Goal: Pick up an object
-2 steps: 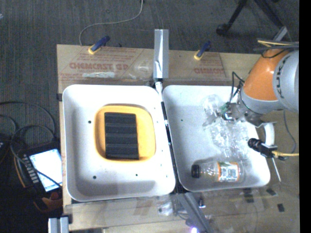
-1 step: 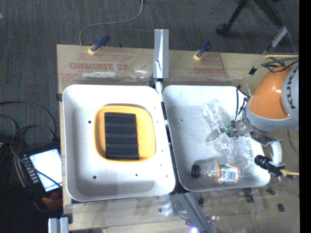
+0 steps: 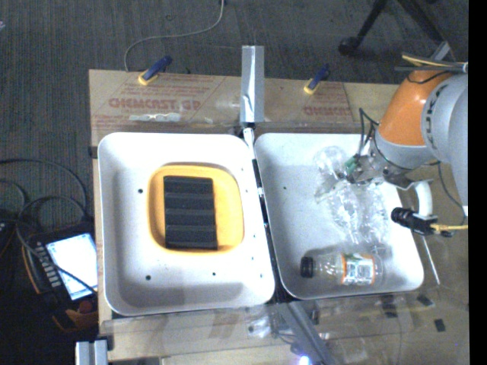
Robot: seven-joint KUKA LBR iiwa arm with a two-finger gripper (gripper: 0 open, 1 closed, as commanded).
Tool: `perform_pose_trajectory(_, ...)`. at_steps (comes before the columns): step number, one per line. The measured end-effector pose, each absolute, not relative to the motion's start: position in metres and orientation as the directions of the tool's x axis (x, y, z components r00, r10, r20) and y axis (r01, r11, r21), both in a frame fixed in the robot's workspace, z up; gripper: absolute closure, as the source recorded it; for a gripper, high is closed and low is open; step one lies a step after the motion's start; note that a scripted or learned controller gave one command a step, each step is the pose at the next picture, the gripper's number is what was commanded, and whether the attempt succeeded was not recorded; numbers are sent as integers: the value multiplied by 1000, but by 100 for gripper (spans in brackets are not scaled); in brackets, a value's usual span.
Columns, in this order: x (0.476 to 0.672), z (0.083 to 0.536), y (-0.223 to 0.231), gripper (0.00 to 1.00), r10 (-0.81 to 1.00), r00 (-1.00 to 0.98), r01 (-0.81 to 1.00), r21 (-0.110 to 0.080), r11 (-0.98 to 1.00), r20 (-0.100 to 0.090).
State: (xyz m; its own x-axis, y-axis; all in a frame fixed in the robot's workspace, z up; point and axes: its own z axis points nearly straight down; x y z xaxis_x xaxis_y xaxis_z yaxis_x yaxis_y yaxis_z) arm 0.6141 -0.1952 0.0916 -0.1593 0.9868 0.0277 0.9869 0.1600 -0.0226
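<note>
The right bin [image 3: 289, 204] has bare floor along its left side; the bottle [image 3: 340, 267] lies on its side by the near wall; crumpled clear plastic [image 3: 346, 192] lies mid-bin, under the gripper [image 3: 364, 166]; finger state cannot be determined; the left bin [image 3: 122, 204] holds a yellow tray [image 3: 156, 204].

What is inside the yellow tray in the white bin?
Inside the yellow tray, which sits in the left bin, lies a black ribbed block. It covers most of the tray's floor, so whatever might lie beneath the block is hidden.

Tray [image 3: 196, 211] in left bin [image 3: 122, 166], bottle [image 3: 342, 267] — right bin [image 3: 293, 166]
</note>
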Motion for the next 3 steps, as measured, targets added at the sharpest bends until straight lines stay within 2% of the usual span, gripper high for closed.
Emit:
perform_pose_trajectory(1,552,96,-197,0,947,-320,947,28,320,-9)
perform_pose_trajectory(2,555,107,-195,100,947,-322,946,34,322,-9)
perform_pose_trajectory(3,626,188,-108,100,970,-243,970,0,243,0)
